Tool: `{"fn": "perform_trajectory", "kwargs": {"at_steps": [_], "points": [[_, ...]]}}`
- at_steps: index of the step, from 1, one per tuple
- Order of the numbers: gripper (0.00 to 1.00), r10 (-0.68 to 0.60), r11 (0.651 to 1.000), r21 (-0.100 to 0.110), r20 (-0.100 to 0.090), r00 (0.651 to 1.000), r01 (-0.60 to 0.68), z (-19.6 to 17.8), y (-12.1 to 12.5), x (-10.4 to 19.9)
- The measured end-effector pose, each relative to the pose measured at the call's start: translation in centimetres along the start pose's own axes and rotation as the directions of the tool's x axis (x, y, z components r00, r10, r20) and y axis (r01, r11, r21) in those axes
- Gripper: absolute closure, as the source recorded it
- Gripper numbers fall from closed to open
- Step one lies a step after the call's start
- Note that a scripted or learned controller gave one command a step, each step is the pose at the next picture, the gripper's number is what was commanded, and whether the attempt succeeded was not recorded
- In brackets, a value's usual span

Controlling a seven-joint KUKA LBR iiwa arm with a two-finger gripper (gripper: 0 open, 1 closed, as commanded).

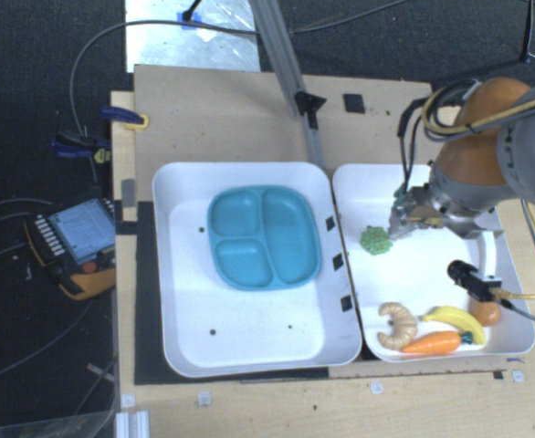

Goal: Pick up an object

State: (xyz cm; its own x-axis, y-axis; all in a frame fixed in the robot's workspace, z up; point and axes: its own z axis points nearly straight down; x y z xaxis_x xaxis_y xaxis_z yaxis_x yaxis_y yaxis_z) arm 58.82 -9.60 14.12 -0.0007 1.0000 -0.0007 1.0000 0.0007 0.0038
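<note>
A green broccoli piece [374, 240] lies in the right bin [414, 272], near its left wall. My gripper [401, 222] hangs just right of and above it, close to touching; its fingers blur into the dark wrist. At the bin's near edge lie a tan croissant [395, 323], an orange carrot [430, 343], a yellow banana [453, 318] and a small brown round object [487, 313].
The left bin [181, 336] holds a blue divided plate [264, 236]. A black cylinder part [468, 278] of the arm juts over the right bin. A grey pole [281, 44] slants across the back. Clamps and a handheld device [76, 245] lie left of the bench.
</note>
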Motion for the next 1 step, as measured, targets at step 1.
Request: {"fn": "perform_trajectory", "kwargs": {"at_steps": [1], "points": [[1.00, -0.004, 1.000, -0.003, 0.000, 1.000, 0.004, -6.23, -0.06, 0.63]]}}
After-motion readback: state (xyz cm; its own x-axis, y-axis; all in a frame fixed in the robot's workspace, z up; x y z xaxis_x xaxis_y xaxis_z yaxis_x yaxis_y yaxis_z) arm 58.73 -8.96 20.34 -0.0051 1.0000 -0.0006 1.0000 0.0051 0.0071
